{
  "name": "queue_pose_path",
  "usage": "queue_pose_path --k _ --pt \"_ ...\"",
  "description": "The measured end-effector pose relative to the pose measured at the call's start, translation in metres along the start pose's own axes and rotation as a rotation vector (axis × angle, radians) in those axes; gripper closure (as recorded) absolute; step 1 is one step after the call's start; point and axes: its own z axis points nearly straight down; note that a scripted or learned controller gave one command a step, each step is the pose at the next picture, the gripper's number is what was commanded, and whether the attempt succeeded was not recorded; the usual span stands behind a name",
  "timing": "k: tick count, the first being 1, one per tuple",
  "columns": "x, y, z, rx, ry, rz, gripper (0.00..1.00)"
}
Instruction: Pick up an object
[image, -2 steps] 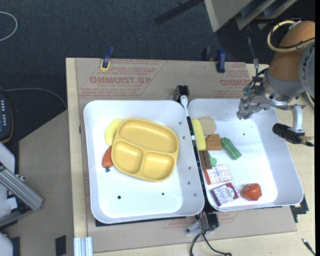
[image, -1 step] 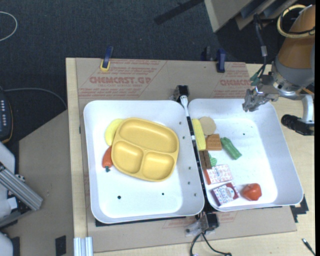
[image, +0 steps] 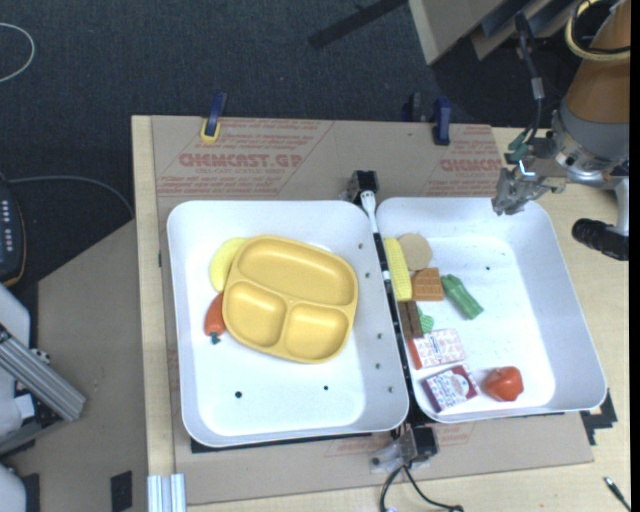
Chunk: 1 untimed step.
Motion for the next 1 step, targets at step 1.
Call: queue_pose_path --k 1 --pt "0.0158 -0.0393 -0.001 0.009 0.002 0.002 1.0"
